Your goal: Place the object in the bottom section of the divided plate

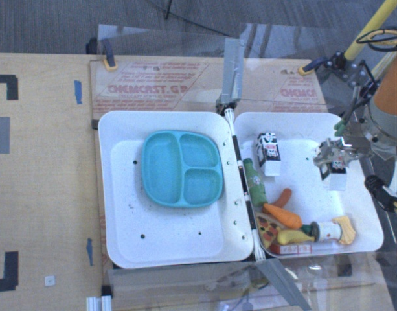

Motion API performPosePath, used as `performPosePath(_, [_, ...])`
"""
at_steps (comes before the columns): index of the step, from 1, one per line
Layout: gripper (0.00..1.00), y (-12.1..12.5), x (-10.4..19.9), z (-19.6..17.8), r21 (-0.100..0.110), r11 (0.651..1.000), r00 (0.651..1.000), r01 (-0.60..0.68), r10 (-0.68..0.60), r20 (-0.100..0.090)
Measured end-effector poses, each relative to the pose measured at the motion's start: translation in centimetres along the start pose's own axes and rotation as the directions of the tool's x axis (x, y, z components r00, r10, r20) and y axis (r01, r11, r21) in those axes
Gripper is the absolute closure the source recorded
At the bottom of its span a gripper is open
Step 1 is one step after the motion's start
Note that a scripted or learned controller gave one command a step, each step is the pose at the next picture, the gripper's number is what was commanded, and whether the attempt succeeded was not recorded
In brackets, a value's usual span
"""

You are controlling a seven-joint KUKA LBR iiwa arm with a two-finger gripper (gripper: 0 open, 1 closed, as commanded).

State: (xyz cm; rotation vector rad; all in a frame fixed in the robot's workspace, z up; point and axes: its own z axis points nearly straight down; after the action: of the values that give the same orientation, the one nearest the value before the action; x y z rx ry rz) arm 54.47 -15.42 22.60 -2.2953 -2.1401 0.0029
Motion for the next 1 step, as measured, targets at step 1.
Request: performPosePath(1, [1.0, -7.18, 9.5, 1.55, 0.003, 0.994, 0.994, -0.112, 0.112, 0.001])
